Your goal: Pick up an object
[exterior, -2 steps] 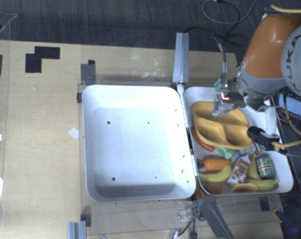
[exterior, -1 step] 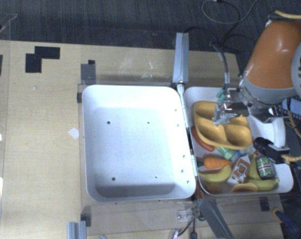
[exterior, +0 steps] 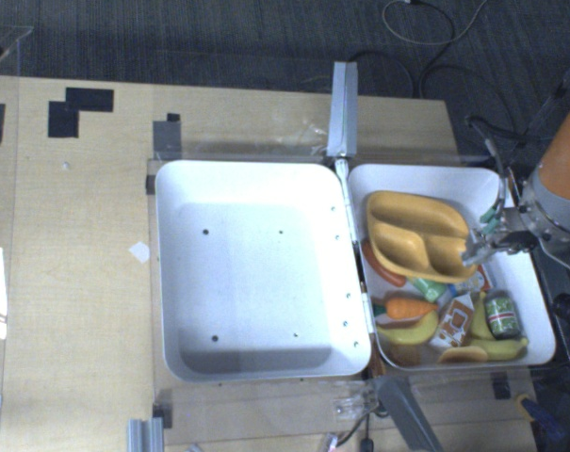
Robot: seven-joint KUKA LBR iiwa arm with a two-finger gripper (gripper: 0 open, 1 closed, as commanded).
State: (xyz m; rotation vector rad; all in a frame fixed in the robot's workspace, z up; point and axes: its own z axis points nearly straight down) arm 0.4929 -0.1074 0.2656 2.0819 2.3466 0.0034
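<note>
Bench: a pale wooden top (exterior: 68, 281), black marks at its far left.
Resting on it: left bin (exterior: 256, 271) and right bin (exterior: 534, 299), side by side.

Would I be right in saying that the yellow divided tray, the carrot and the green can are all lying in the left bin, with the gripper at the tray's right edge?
Not quite: the camera view shows the yellow divided tray, the carrot and the green can in the right bin, not the left bin. The gripper is indeed at the tray's right edge.
</note>
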